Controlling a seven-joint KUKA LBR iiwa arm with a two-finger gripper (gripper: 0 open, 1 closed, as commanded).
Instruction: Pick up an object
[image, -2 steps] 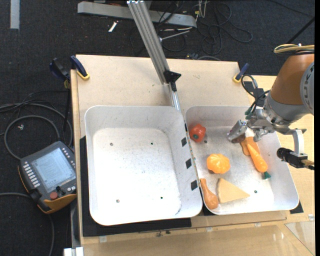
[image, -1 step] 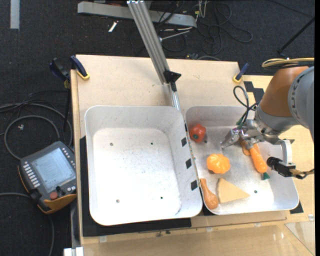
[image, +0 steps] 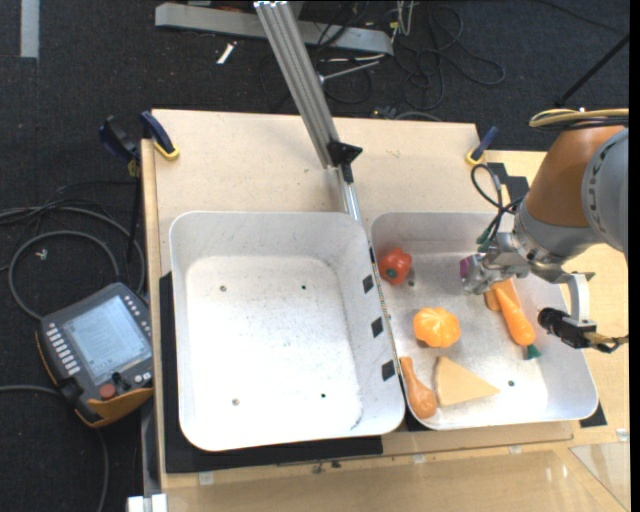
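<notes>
The gripper (image: 487, 275) hangs low over the far right part of the right bin (image: 560, 400), right at the far end of a toy carrot (image: 513, 315). Whether its fingers are open or closed cannot be told from this slanted view, as the wrist hides them. The carrot lies on the bin floor, running from the gripper toward the near right, with a dark green tip at its near end. The grey arm with its orange band (image: 565, 180) reaches in from the right above it.

Left of the carrot sits an orange mandarin-like fruit (image: 436, 326), and farther off, near the bin's left wall, a small red tomato (image: 396, 264). Nearer in the bin, a tan wedge of cheese (image: 462, 383) lies just beside an orange pear-shaped piece (image: 418, 390) by the left wall.

The left bin (image: 190, 300) stands side by side with the right one on the wooden desk (image: 250, 160). A slanted metal pole (image: 305, 85) rises from the far edge between the bins. A teach pendant (image: 95, 345) lies on the floor to the left.
</notes>
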